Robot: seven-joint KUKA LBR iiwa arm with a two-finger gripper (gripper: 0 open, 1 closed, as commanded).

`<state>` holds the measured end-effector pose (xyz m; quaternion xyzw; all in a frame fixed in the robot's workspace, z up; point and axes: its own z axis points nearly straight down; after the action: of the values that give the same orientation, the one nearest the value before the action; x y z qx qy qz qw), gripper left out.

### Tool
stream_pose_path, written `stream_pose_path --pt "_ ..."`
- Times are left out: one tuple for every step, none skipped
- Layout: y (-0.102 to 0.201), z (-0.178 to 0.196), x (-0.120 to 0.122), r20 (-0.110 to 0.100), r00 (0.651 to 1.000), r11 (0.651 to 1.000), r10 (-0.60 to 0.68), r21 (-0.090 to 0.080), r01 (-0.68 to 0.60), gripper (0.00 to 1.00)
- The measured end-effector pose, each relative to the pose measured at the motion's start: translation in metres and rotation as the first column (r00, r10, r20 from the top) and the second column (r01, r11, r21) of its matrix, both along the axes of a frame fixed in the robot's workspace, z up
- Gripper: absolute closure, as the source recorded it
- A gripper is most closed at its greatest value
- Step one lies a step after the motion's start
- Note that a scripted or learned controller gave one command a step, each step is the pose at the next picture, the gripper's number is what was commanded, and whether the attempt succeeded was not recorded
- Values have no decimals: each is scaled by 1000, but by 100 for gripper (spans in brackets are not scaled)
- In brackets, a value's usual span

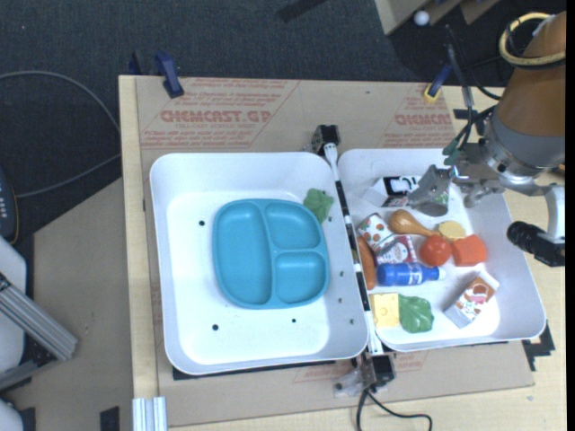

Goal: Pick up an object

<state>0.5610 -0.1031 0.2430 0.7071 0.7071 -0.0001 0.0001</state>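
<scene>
With the gripper (434, 189) low in the white right-hand bin (526, 305), its state impossible to tell, the tightly crowded toy foods (413, 254) risk a deflected, empty grasp.

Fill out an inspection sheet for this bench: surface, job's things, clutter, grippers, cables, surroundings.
Surface: cardboard-topped bench bearing a left bin and a right bin side by side.
Job's things: in the right bin, a blue bottle, red tomato, orange block, drumstick, small carton, yellow block, green leafy toy and a can.
Clutter: the left bin holds a blue divided plate, with a green toy beside its far right corner.
Grippers: gripper over the right bin's far side; whether it is open or shut cannot be told.
Cables: black cable on the floor at left; another at the bench's near edge.
Surroundings: dark carpet; blue clamps on the bench's far edge.
</scene>
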Motion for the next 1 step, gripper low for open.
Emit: stream_pose_path --pt "-44 -112 16 -3 1000 1000 -1 1 1 0"
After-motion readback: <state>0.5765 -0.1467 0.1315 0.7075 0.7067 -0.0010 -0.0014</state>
